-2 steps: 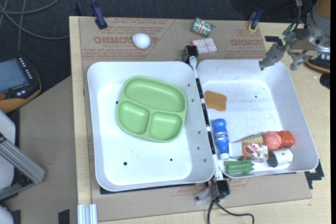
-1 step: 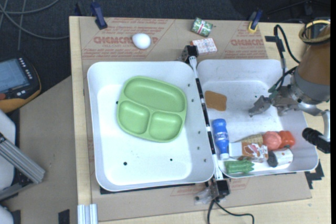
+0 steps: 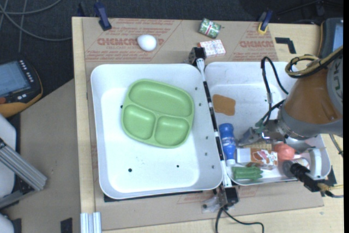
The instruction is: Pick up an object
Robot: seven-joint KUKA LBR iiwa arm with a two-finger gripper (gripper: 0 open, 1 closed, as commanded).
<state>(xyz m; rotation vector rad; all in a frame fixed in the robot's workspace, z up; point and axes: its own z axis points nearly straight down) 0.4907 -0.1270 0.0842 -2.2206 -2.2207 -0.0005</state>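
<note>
My gripper [image 3: 257, 136] is low in the right bin [image 3: 245, 82], near its front half, with the arm's orange band [image 3: 311, 98] above it. Just left of it a blue bottle [image 3: 226, 140] lies against the bin's left wall. In front of the gripper sits a red and white packet [image 3: 265, 157], with a red-orange object [image 3: 284, 151] to its right. A green object [image 3: 247, 173] lies at the front edge. A flat brown piece [image 3: 223, 104] rests further back. The view does not show anything between the fingers.
The left bin [image 3: 109, 133] holds a green divided plate [image 3: 157, 113]. Behind the bins, on the cardboard, are a white egg [image 3: 146, 42], a green can [image 3: 210, 27] and a small pink and white box [image 3: 212, 48]. Blue clamps [image 3: 101, 15] grip the board's back edge.
</note>
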